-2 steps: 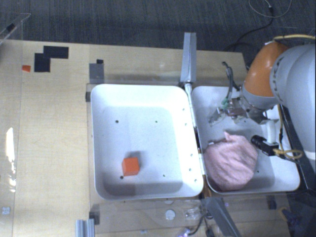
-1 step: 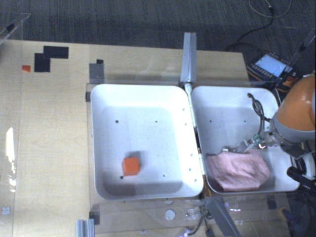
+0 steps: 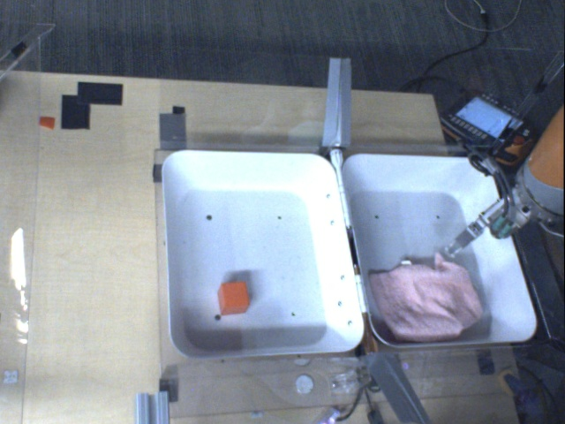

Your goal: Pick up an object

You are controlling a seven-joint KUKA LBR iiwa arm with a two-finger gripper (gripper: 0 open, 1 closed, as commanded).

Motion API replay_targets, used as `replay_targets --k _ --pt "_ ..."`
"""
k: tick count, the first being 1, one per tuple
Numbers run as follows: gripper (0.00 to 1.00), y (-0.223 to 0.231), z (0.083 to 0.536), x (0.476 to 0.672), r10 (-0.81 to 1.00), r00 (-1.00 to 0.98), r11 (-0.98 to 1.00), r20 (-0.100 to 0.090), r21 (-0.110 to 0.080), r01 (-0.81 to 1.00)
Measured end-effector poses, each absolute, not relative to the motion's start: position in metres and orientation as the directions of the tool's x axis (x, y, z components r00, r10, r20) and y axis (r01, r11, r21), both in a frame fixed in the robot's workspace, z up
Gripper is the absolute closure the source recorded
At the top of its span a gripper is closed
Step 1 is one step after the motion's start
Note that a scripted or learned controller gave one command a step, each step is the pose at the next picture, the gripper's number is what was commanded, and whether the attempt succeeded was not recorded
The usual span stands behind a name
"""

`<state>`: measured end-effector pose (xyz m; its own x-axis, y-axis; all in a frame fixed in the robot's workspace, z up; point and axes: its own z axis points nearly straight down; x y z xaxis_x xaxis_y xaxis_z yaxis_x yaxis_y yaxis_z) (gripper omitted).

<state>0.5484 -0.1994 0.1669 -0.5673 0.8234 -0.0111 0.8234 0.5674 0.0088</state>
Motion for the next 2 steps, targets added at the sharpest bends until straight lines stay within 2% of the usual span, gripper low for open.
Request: replay_targets --k 1,2 --pt "0.0 -0.116 0.09 0.573 0.764 -0.645 0.645 -0.011 0.011 0.764" --pt "0.0 -0.137 0.118 0.616 0.907 -0.421 0.421 -0.006 0.008 0.907"
